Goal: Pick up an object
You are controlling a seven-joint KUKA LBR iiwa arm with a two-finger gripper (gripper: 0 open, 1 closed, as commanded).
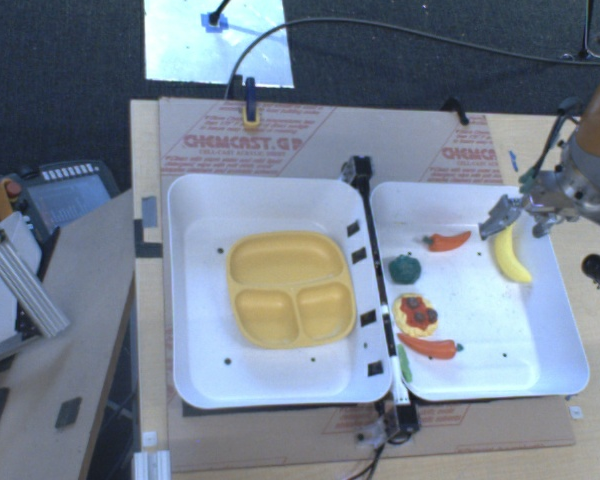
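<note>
Banana [511,257] is lying in the right bin [555,368] near its far right side, not lifted yet. Hand [519,218] is hovering just above its top end w/ fingers spread, gripping nothing; closing & lifting are remaining.

A light wooden bench [150,128] is carrying a flat brown cardboard sheet printed with red lettering [310,133]. Two shallow white plastic bins are sitting side by side on that sheet, touching along their inner edges: the left bin [195,268] and the right bin [555,343]. A small yellow and blue clamp [250,103] is gripping the far edge of the cardboard, near the left bin's far side
</note>
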